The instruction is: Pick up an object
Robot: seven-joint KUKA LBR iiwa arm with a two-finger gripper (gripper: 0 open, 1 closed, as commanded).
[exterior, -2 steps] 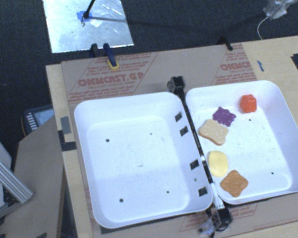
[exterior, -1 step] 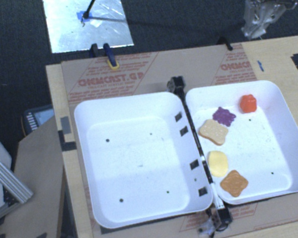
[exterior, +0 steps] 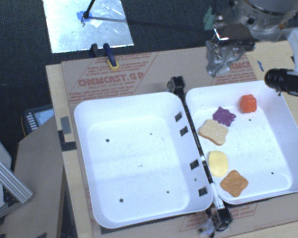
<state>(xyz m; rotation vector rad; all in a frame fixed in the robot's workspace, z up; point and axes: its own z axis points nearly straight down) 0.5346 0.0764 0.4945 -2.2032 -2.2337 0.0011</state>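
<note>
The right bin holds several toy foods. An orange-red piece lies near its back edge, with a purple grape cluster just left of it. A tan bread slice sits below the grapes, a pale yellow piece lies by the divider, and a brown cookie-like piece rests near the front. My gripper hangs above the cardboard behind the right bin's back left corner, apart from every object, with nothing seen between its fingers.
The left bin stands beside the right one, joined by black clips. A black fixture juts in at the right bin's back right corner. A shiny metal sheet lies behind the cardboard.
</note>
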